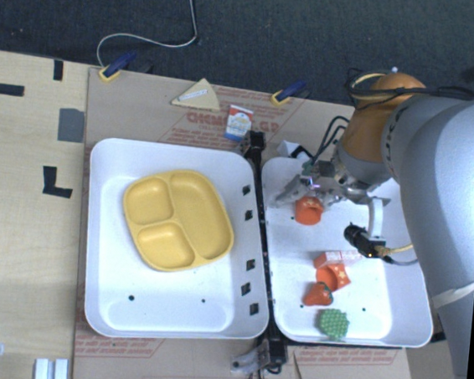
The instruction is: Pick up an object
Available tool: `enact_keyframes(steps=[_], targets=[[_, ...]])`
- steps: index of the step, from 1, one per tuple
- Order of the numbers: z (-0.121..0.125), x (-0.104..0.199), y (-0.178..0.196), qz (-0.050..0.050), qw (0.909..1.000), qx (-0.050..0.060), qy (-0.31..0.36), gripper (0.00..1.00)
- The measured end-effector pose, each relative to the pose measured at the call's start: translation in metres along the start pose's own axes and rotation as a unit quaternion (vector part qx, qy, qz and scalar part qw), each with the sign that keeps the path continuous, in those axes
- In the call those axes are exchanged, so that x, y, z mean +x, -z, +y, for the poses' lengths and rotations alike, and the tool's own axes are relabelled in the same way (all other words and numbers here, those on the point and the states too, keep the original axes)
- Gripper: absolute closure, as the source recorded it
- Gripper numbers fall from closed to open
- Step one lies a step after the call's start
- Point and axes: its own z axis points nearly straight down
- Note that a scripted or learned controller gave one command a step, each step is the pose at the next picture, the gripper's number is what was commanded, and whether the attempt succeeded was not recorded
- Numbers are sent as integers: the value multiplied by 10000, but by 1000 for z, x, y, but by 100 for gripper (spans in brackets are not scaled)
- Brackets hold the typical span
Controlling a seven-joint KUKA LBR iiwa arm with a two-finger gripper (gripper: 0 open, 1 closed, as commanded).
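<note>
We see the grey arm (pixel 439 189) reaching over 2 white bins (pixel 99 296). The left holds a yellow divided plate (pixel 177 219). In the right, the pincer (pixel 311 194) sits above a small orange object (pixel 308 211); we cannot tell its opening.

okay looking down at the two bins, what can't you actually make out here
- Gripper: its fingers blur together above the orange object, so a grasp can't be judged.
- Right bin: its far right corner is hidden behind the arm.
- Small carton behind the bins: print too small to read.
</note>
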Motion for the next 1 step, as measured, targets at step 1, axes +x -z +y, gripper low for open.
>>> enact_keyframes(steps=[1], targets=[[0, 0, 10, -9, 10000, 6, 6, 100]])
